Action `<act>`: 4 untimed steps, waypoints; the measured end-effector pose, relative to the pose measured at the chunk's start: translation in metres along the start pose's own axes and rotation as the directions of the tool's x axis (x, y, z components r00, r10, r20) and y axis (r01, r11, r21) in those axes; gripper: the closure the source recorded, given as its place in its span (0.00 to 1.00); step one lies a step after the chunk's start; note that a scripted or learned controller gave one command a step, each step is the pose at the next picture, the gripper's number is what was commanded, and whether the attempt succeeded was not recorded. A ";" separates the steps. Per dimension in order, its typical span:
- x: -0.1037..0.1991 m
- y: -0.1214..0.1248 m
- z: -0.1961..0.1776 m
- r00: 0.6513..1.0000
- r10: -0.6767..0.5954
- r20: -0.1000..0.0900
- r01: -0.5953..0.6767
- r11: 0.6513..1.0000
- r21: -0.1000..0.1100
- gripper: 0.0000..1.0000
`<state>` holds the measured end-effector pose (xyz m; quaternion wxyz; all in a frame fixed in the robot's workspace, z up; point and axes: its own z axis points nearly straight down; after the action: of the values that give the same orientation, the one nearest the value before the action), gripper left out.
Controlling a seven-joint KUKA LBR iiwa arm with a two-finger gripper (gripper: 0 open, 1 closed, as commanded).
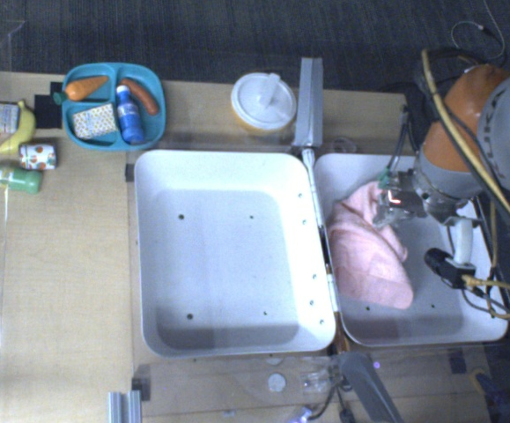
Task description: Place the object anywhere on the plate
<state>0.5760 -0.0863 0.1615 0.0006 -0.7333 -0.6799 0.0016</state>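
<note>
A crumpled pink cloth [371,254] is lying in the right bin [431,320], bunched against that bin's left wall and stretching from near its top edge down toward the lower part. The gripper [394,203] is hanging at the cloth's upper right corner, right at the edge of the fabric, with a small red light glowing on it. Whether it is clenched on the cloth or released cannot be told, since the wrist is covering that spot. The arm [475,122], grey with an orange band, is reaching in from the right with yellow and black cables looping around it.

The left bin [228,254] is sitting just beside the right one, the two touching along a shared edge. Both are resting on a light wooden table [61,280]. At the table's far left, a blue divided plate [114,106] is holding a carrot, a blue bottle and other toy food. Beside it, a banana [18,129], a small can [37,156] and a green bottle [8,178] are lying on the table. A white lidded container [263,101] is standing behind the bins. Dark carpet is running along the top.
</note>
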 end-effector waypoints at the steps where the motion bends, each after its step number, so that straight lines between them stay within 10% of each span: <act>1: 0.004 0.004 -0.057 1.000 -0.019 -0.001 0.019 1.000 -0.002 1.00; 2: 0.005 0.005 -0.059 1.000 -0.027 0.000 0.027 1.000 0.000 1.00; 3: 0.055 0.002 -0.048 0.909 -0.416 -0.001 0.416 0.909 -0.002 1.00; 4: 0.106 -0.005 -0.040 0.675 -0.738 0.001 0.738 0.675 -0.004 1.00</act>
<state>0.5795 0.0195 0.2017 0.0000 -0.3970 -0.9178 -0.0004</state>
